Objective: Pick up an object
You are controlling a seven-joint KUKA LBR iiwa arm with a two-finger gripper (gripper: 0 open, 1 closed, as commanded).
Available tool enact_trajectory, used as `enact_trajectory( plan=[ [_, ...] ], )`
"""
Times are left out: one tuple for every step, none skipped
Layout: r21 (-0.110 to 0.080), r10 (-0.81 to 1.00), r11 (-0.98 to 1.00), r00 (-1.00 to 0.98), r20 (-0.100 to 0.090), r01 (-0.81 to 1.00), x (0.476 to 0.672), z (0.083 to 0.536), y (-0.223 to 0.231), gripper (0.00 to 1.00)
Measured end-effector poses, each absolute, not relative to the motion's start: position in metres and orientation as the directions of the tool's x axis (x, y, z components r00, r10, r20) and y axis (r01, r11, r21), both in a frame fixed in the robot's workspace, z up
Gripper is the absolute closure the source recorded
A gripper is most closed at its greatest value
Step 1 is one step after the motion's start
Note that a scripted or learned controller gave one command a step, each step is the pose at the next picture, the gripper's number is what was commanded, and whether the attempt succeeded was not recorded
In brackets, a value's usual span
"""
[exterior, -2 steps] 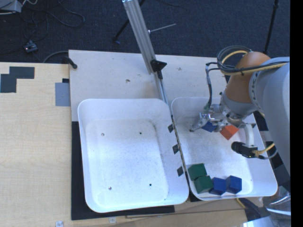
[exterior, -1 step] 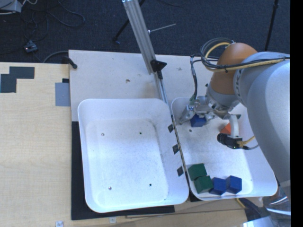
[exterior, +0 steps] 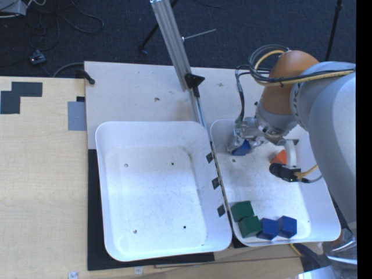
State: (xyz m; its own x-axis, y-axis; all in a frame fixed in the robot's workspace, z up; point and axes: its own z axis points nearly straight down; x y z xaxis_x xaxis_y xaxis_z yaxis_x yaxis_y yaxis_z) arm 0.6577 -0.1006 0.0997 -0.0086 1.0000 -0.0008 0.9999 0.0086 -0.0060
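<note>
And here we are over the right bin (exterior: 325, 228), with the arm (exterior: 325, 109) reaching in from the right and the gripper (exterior: 243, 142) low at the bin's far end, close to the inner wall. There's a small blue block (exterior: 241, 149) right at its fingertips, and to our eye it sits between them, so we call it gripped, though the fingers themselves are small and crowded here. We can't tell whether the block is clear of the floor or resting on it.

An orange piece (exterior: 281, 157) lies just beside the wrist. Down at the near end sit two green blocks (exterior: 246, 217) touching each other, and two blue blocks (exterior: 278, 227) side by side next to them, well apart from the gripper. The left bin (exterior: 110, 173) sits alongside.

So what do we want from this step? We want a straight, steady lift, no sideways drag, because the bin wall is close on that side and a nudge against it could twist the block loose. We'd keep the squeeze firm and centred on the block's flat faces, and rise slowly at first until it's plainly off the floor.
</note>
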Motion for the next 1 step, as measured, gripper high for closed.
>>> enact_trajectory(
  plan=[
    [-0.002, 1.0, 0.006, -0.006, 0.005, 1.0, 0.5586, 0.1939, -0.002, 1.0]
  ],
)
